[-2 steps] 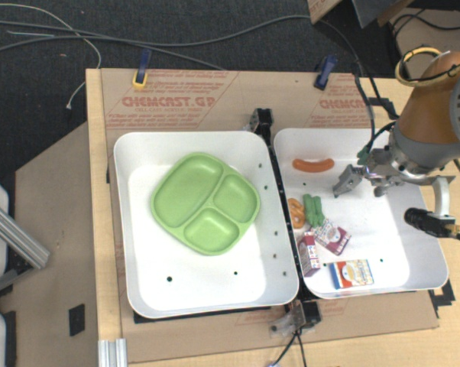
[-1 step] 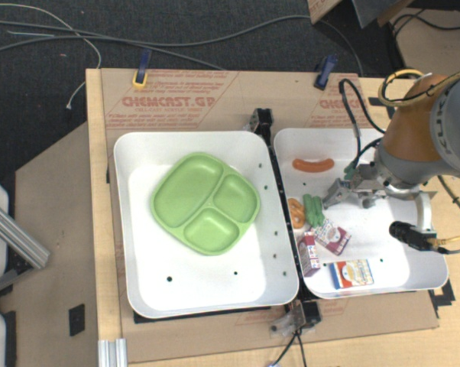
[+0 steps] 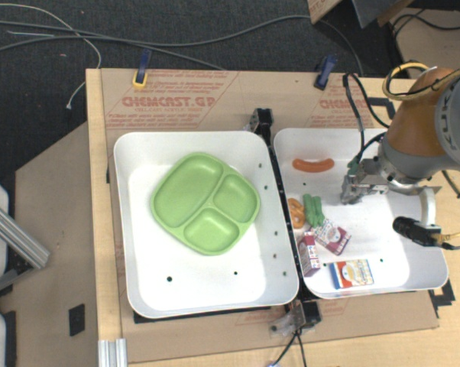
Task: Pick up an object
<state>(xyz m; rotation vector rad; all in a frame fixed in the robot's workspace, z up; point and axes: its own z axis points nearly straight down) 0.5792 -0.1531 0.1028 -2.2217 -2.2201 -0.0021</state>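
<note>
sausage [image 3: 313, 164] lies just left of the jaws [image 3: 355, 192]; their opening cannot be told.

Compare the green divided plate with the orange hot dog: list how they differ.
Colour: the green divided plate is pale green, the hot dog orange-red.
Shape: the plate is broad and flat with three compartments; the hot dog is a small slim rod.
Place: the plate lies alone in the left bin; the hot dog lies in the right bin, near its far edge, with other small items nearby.
Both lie flat, untouched by the tool.
</note>
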